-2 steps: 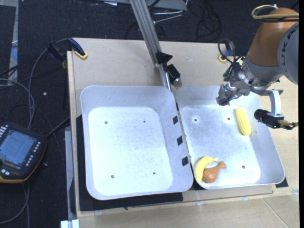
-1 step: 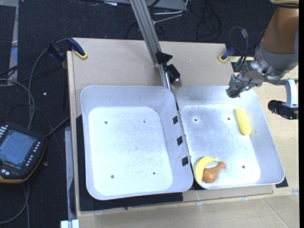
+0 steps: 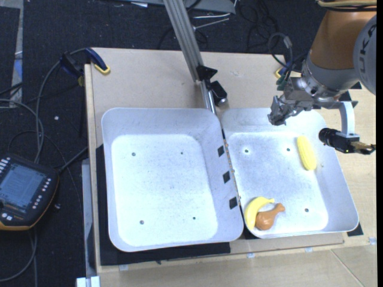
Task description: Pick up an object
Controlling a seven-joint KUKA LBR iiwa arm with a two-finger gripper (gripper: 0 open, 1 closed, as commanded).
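Where speckled white bin (image 3: pixel 335 178) dips — smooth yellow corn cob (image 3: pixel 307 153), curved banana (image 3: pixel 257 208)

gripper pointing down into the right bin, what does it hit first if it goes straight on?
Likely bare floor of the right bin near its back edge. The gripper sits up-left of the corn cob; depth is unclear from this slant.

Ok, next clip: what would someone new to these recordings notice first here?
Probably the grey and orange arm reaching in from the right, its tool hovering over the far edge of the right bin. Next, the colours in that bin: a yellow corn cob near its right side, and a banana touching an orange-brown drumstick at the near edge.
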